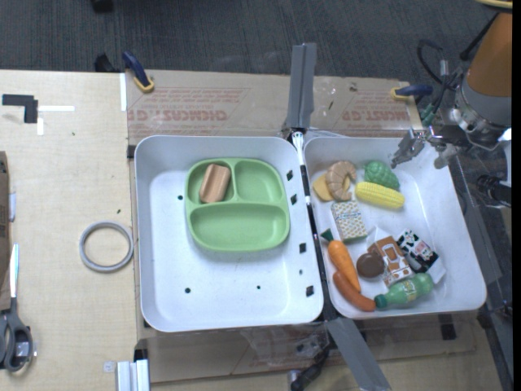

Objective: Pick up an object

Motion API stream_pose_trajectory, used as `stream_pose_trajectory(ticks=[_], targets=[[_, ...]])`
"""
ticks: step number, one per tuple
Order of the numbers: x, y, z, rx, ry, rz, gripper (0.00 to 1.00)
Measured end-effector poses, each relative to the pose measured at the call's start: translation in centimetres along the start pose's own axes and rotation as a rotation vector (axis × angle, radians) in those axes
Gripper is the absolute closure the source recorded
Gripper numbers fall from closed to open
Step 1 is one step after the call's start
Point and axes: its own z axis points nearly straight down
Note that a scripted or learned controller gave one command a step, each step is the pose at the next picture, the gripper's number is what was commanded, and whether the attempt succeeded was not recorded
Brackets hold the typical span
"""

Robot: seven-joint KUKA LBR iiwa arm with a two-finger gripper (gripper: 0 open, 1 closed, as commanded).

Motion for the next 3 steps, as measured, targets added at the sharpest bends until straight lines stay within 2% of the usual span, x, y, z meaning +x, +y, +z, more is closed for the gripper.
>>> stream_pose_trajectory(ticks=[1,2,3], targets=[[2.1,1.0,10.5,-0.001,0.0,-0.088,0.0],[4.4,3.7,13.5,0.02,-0.007,-0.188,0.0],[4.5,3.7,13.2,0.017,-0.005,-0.191,1.0]])
